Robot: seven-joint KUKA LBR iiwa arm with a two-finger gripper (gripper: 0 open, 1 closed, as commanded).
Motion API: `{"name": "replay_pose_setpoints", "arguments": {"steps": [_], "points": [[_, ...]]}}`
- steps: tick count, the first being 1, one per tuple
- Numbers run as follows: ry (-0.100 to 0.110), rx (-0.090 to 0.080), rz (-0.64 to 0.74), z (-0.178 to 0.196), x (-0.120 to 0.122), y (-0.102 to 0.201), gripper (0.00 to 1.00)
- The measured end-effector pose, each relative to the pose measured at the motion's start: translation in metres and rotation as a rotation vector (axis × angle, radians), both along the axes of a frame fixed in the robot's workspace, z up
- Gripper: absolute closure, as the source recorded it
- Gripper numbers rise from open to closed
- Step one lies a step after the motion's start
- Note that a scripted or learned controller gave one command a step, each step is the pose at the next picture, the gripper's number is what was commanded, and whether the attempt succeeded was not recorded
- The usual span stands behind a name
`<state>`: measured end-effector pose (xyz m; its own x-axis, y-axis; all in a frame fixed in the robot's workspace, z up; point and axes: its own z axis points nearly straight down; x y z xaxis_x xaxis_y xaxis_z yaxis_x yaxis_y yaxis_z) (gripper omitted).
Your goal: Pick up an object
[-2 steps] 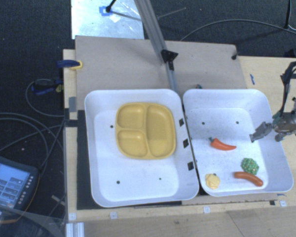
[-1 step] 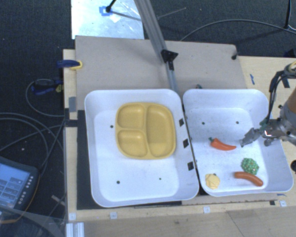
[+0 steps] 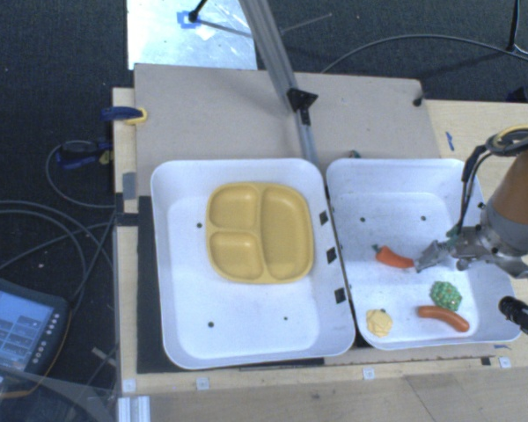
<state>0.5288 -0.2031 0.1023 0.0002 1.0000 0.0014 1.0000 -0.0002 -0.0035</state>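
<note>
Lighting was even and diffuse from overhead, shadows faint. White bins (image 3: pixel 246 341) ran near overexposed; glare patch on floor (image 3: pixel 158 16) top-left. Image was soft, low-res, slightly noisy throughout.

Bench (image 3: pixel 229 112): two white bins (image 3: pixel 246 323) side by side.

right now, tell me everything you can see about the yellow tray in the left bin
The yellow tray is a rounded-square plate that looks like matte plastic, divided into three compartments: two smaller ones on the left, one long one on the right. It lies flat, right side up, in the upper middle of the left bin, turned slightly askew. Only the bin floor touches it.
</note>
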Motion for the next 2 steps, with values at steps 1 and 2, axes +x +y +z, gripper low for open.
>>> {"name": "replay_pose_setpoints", "arguments": {"steps": [1,2], "points": [[-0.008,-0.002,0.0,0.014,0.002,-0.001,1.0],[-0.011,-0.004,0.007,0.072,0.009,0.007,1.0]]}}
